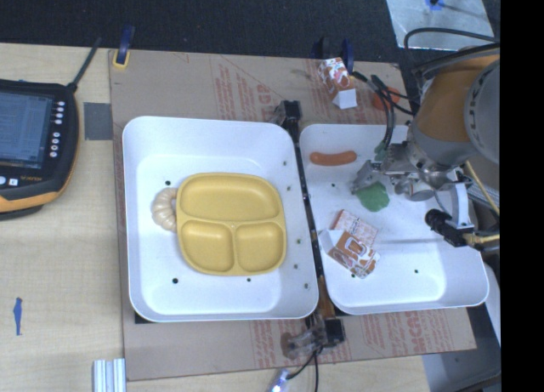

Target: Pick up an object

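My gripper (371,178) hangs low over the upper middle of the right bin (442,284), at the end of the grey arm with the orange band (446,101). A small green object (373,199) lies directly below and against the gripper. An orange-red sausage (332,158) lies just to the left, near the bin's far wall. A brown and white crumpled packet (352,243) rests lower down, close to the bin's left wall. Nothing shows held in the gripper.
The left bin (144,280) holds a yellow divided plate (231,222) with a pale ridged object (162,208) at its left edge. A small red and white carton (337,76) stands behind the bins. A teach pendant (30,144) lies at the far left.
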Tool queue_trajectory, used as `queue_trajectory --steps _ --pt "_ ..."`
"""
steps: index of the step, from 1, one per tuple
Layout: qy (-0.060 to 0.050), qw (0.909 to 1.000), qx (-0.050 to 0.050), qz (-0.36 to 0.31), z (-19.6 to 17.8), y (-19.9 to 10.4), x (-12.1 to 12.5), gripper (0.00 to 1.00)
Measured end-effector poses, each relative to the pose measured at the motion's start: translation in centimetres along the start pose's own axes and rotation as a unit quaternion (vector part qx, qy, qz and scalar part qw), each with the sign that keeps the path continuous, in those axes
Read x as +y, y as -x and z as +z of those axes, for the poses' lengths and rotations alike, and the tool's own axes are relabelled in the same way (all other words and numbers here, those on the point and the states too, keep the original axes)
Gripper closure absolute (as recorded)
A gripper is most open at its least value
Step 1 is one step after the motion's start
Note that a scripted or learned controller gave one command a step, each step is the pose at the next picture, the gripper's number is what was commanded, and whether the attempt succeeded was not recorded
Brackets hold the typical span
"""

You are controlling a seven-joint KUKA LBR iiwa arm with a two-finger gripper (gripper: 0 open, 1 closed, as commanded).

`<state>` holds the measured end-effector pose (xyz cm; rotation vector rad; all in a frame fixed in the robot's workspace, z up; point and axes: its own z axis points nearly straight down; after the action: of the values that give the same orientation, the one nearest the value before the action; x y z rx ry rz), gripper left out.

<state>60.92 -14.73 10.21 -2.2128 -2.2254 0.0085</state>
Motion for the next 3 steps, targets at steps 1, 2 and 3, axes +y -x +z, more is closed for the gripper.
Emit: queue_trajectory --steps 1,2,3 --pt "0.0 1.0 0.001 0.0 1.0 -1.2 0.2 0.0" --pt "0.001 1.0 0.002 0.0 1.0 2.2 1.4 0.0" --pt "0.001 1.0 0.001 0.0 1.0 -0.1 0.6 0.0"
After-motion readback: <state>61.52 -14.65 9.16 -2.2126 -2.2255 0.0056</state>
